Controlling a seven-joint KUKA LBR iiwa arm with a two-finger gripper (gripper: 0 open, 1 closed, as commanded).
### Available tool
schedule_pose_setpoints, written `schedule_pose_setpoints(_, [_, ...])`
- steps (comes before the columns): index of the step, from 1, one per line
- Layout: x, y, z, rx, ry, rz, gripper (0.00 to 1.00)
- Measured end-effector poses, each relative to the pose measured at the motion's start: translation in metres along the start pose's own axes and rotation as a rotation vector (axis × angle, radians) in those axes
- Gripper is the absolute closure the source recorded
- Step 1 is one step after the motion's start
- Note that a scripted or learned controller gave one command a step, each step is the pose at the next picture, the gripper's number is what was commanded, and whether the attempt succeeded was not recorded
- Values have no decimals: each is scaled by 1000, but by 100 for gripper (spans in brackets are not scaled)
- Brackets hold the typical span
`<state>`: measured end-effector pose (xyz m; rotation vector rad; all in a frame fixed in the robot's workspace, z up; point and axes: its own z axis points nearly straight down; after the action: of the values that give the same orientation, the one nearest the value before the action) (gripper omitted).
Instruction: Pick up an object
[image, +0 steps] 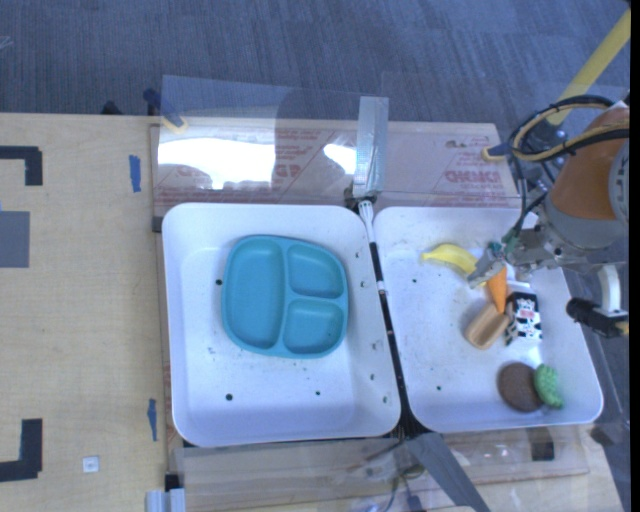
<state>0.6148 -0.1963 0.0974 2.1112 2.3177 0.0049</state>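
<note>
The right bin holds several small things. A yellow banana lies near its back, and an orange carrot-like piece lies right of it. A tan bread roll lies below the orange piece. A black-and-white cow toy stands beside the roll. A brown round cookie and a green broccoli piece sit at the front right. My gripper hangs over the bin's right half, just above the top end of the orange piece and right of the banana.
In the left bin a blue divided plate lies flat. A clear plastic sheet stands behind both bins. The arm's body and its cables cover the right bin's far right corner.
</note>
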Motion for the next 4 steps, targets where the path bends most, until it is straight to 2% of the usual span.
schedule_pose_setpoints(1, [0,1,-10,-2,-1,-2,100])
schedule_pose_setpoints(2, [-28,30,5,45,19,90,100])
schedule_pose_setpoints(3, [-17,39,8,15,24,81,0])
schedule_pose_setpoints(4, [-22,41,-5,-1,4,78,100])
